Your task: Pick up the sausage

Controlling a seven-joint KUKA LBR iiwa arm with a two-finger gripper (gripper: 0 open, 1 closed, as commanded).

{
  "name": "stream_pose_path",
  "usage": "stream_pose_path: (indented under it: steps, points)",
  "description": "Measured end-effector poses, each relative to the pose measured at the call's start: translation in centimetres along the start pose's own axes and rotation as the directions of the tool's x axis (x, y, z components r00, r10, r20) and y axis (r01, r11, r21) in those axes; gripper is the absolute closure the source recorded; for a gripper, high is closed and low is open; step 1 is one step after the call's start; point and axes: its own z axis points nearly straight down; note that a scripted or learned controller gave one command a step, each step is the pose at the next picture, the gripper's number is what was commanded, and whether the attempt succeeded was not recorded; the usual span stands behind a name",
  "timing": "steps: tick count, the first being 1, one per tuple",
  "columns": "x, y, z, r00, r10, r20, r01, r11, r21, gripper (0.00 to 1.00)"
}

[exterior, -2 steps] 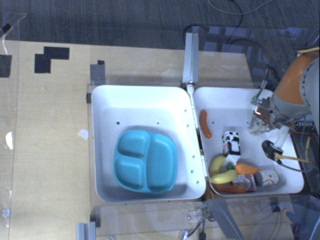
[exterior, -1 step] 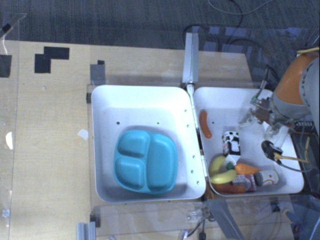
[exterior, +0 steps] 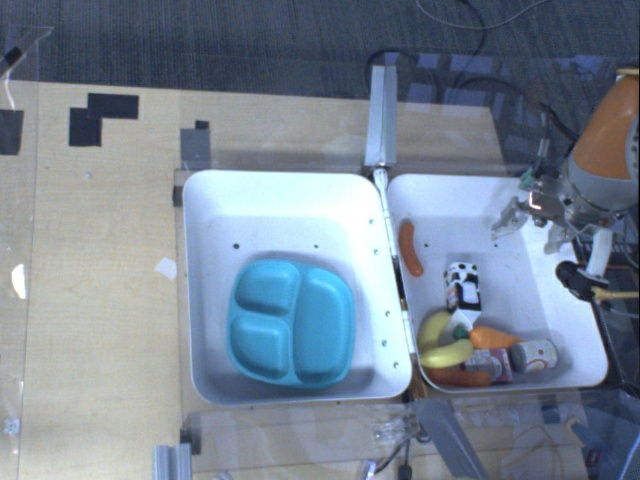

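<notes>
At the right edge of the scene, the grey arm with its orange band [exterior: 610, 138] reaches in over the far right corner of the right bin [exterior: 450, 203]. The wrist points down and leftward, and the claw [exterior: 545, 218] hangs above the bin's right side. The claw's state cannot be told from this view; nothing is seen gripped in it.

The sausage [exterior: 409, 248] lies on the right bin's floor along its left wall, lengthwise from far to near, well apart from the claw. Bare white floor separates the two.

Near the sausage, toward the bin's middle, stands a black-and-white carton [exterior: 462, 286]. At the bin's near side lies a cluster: a yellow banana [exterior: 442, 340], an orange carrot [exterior: 492, 337], a small can [exterior: 530, 356] and a reddish item [exterior: 462, 376] beneath them, touching one another.

The left bin [exterior: 280, 203] holds a blue divided tray [exterior: 293, 321], set toward its near side. Both bins rest on the wooden desk [exterior: 100, 268], which carries black tape marks [exterior: 100, 116] at its far left.
</notes>
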Motion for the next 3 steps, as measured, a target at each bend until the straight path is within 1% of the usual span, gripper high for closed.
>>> stream_pose_path:
  steps: [1, 2, 3]
  points:
    - [2.0, -0.2, 5.3, 1.0, 0.011, -0.001, -0.011, 1.0, -0.004, 0.0]
    - [6.7, -6.7, 5.1, 0.996, 0.091, -0.006, -0.091, 0.996, -0.004, 0.0]
    - [4.5, -0.6, 5.3, 0.977, 0.211, -0.002, -0.211, 0.977, -0.003, 0.0]
